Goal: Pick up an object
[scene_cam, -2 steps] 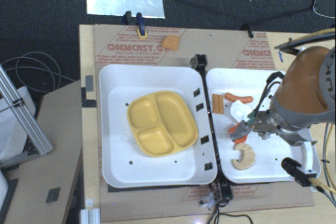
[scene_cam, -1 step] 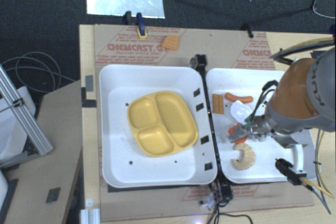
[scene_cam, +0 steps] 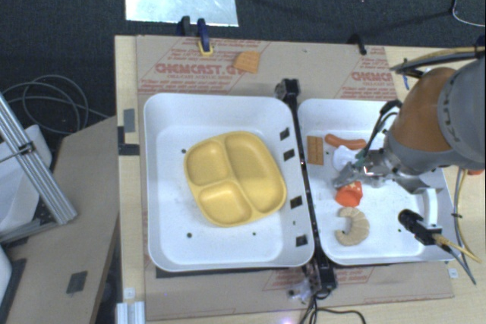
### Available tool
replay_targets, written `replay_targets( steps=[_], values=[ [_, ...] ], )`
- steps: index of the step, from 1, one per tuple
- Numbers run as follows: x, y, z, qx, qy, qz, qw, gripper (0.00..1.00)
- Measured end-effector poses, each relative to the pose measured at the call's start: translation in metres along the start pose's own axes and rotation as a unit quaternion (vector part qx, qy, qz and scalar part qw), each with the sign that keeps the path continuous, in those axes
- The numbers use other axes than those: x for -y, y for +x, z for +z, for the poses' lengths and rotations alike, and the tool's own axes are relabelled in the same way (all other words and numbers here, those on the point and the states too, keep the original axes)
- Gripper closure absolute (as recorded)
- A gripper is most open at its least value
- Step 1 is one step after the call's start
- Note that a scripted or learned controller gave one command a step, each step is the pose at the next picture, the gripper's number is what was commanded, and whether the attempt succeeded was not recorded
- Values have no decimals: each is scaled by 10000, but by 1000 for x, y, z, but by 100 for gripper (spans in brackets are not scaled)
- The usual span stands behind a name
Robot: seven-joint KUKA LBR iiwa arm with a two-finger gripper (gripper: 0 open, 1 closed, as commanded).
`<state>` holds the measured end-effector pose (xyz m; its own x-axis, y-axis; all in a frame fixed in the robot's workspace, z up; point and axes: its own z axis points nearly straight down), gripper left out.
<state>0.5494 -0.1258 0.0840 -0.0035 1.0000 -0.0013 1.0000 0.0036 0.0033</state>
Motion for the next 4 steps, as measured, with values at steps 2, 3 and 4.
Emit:
replay_targets(
  steps=[2,3,4],
  values=[
    [57,15,-12,7,-17,14,10000,100],
    [44,99,-132,-24,-60,-56,10000,100],
    [47,93,-125,-7,3,2,10000,0]
  ],
)
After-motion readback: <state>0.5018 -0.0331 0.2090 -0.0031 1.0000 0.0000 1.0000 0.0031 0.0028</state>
